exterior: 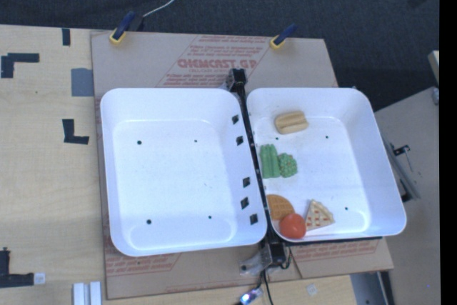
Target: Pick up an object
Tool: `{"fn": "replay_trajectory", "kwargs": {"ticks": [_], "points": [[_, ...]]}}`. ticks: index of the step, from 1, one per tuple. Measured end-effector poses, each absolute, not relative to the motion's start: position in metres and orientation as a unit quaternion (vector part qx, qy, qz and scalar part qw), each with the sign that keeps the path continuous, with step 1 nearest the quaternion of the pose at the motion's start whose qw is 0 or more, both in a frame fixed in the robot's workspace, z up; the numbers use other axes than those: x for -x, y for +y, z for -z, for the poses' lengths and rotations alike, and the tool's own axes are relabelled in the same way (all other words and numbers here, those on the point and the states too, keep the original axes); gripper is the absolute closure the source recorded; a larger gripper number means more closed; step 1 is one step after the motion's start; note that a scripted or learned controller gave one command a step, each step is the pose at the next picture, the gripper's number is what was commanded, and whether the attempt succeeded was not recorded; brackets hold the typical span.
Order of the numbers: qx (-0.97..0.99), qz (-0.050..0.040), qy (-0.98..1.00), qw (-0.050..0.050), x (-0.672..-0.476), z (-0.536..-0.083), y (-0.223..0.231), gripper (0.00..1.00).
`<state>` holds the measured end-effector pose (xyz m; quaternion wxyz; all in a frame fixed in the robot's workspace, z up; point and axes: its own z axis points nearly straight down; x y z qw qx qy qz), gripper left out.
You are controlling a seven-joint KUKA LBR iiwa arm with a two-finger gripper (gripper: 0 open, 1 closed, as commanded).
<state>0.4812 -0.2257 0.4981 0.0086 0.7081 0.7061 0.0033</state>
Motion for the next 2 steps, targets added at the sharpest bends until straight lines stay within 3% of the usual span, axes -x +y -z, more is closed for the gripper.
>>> {"fn": "replay_trajectory", "kwargs": {"ticks": [1,2], "points": [[-0.707,0.0035,0.707,-0.008,-0.484,-0.181,-0.222,0.00],[-0.706,-0.0029,0.708,0.008,-0.500,-0.333,-0.224,0.00]]}}
